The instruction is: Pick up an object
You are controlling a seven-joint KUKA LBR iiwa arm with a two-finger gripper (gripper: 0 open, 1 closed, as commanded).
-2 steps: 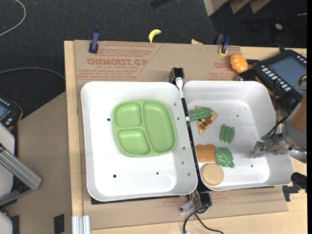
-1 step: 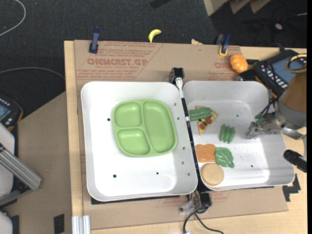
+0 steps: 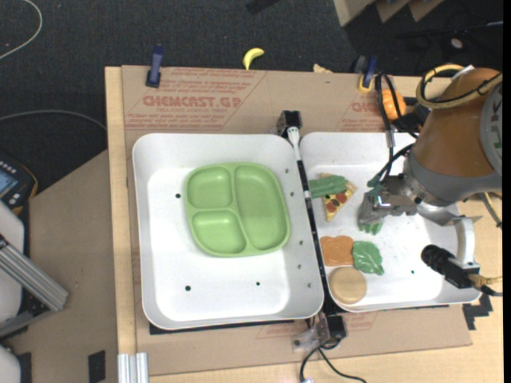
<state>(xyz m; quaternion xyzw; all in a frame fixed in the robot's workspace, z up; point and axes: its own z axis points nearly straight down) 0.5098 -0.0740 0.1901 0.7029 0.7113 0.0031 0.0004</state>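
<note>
The arm's grey two-finger gripper [image 3: 374, 214] hangs low over the middle of the right white bin [image 3: 399, 290], with a small green piece [image 3: 370, 227] at its tips; whether it pinches that piece I cannot tell. A leafy green toy [image 3: 368, 257] lies just below it, toward the bin's near edge.

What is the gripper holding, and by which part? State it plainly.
Cannot be told. The gripper is low in the right bin, over a small green piece, but no grasp shows.
</note>
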